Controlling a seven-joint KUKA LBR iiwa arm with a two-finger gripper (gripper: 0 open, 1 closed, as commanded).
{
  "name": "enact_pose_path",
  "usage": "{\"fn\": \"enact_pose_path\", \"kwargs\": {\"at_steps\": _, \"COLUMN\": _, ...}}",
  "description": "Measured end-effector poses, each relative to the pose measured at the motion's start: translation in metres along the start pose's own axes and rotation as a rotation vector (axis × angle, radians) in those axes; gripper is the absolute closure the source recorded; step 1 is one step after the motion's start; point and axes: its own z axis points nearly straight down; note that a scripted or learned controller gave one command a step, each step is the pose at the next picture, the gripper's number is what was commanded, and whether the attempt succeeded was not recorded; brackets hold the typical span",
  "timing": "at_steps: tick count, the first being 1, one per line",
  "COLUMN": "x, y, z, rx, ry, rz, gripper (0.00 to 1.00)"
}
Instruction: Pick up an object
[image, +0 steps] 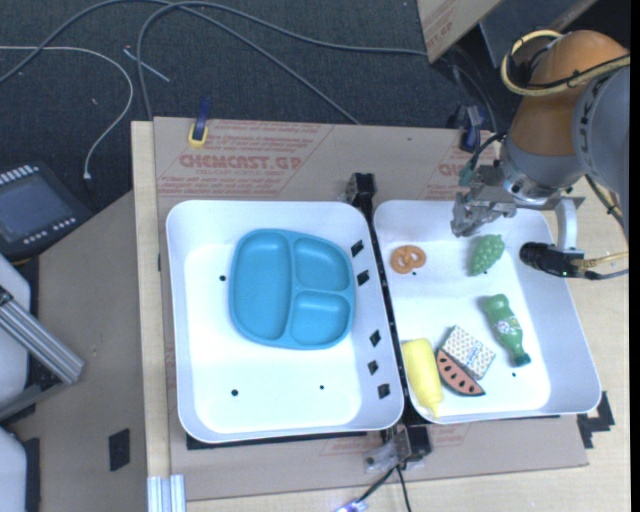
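Note:
My gripper (474, 213) hangs over the far part of the right bin (570, 330), just left of and above a green bunch of grapes (487, 252). Its fingers point down with nothing visible between them. A small orange pretzel (407, 260) lies to the gripper's lower left. Nearer the front lie a green bottle (506, 328), a watermelon slice (463, 373) with a checkered cracker (468, 349) against it, and a yellow banana-like piece (422, 373) by the bin's left wall.
The left bin (200, 300) holds a blue divided plate (291, 288). A black divider with clips (372, 290) runs between the bins. Cables and a black connector (548, 258) hang at the right bin's far right edge.

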Motion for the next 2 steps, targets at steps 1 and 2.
{"fn": "enact_pose_path", "kwargs": {"at_steps": 1, "x": 0.000, "y": 0.002, "z": -0.055, "rx": -0.001, "ry": 0.000, "rz": -0.001, "gripper": 1.00}}
{"fn": "enact_pose_path", "kwargs": {"at_steps": 2, "x": 0.057, "y": -0.023, "z": -0.054, "rx": 0.010, "ry": 0.004, "rz": -0.005, "gripper": 1.00}}
